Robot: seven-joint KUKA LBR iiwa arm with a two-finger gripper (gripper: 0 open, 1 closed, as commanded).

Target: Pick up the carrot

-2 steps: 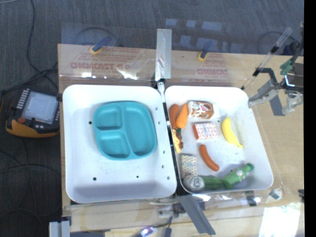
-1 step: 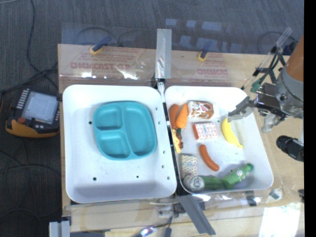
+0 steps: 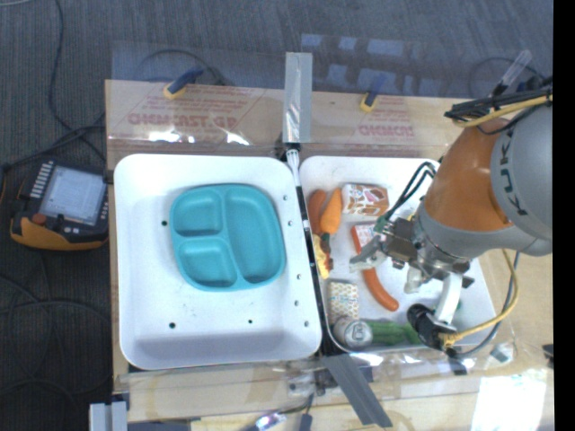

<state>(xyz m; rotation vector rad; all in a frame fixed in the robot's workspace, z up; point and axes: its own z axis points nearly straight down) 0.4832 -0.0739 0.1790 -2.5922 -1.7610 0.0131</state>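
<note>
The carrot (image 3: 327,210) is a stubby orange tapered piece lying at the upper left of the right bin (image 3: 476,285), beside the divider. My gripper (image 3: 384,250) hangs over the middle of that bin, below and to the right of the carrot and apart from it. Its grey body hides the fingertips. A thin orange-red stick (image 3: 380,290) lies just under the gripper's lower side.
The right bin also holds a printed snack packet (image 3: 364,200), a small dark item (image 3: 322,254), a mesh-patterned packet (image 3: 342,296), a can (image 3: 357,332) and a green object (image 3: 391,333). The left bin (image 3: 153,285) carries a teal divided plate (image 3: 227,236).
</note>
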